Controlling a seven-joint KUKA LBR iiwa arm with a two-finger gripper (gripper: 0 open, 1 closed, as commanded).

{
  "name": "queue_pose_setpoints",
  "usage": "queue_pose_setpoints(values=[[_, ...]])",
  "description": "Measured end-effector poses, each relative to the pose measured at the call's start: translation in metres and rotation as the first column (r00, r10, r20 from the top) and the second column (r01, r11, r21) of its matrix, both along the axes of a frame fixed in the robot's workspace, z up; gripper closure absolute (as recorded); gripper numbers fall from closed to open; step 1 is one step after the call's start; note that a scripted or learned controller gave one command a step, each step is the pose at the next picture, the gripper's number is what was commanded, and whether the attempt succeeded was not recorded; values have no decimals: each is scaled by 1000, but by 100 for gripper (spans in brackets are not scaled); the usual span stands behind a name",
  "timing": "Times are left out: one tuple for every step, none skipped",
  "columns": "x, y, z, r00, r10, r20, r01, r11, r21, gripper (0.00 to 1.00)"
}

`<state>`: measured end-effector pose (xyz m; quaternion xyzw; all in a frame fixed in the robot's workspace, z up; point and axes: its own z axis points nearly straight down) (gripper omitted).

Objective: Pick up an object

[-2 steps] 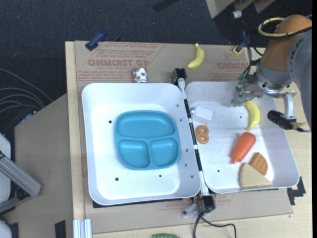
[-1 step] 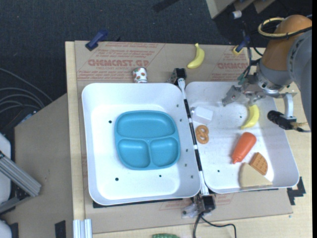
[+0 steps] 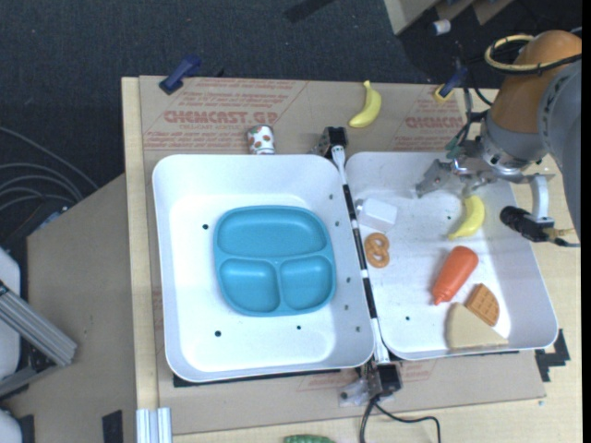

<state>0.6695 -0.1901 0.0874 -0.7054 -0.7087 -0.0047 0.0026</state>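
The arm (image 3: 536,90) is cut off at the frame's right edge, and its wrist bends down over the far side of the right bin (image 3: 526,289). The gripper (image 3: 459,175) hangs low there, fingers spread apart, holding nothing. Touching or just below it lies a yellow banana (image 3: 470,218). Nearer the camera sit a carrot (image 3: 453,274) and a toast slice (image 3: 482,304). Left of the gripper are a white block (image 3: 377,213) and a pretzel (image 3: 377,248). The left bin (image 3: 185,247) holds a blue divided plate (image 3: 273,257). A second banana (image 3: 367,107) lies on the surface beyond the gripper.
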Motion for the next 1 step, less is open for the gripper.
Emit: queue_pose_setpoints(values=[[-2,-6,-2,1000,-3,-3,3,1000,-9,0]])
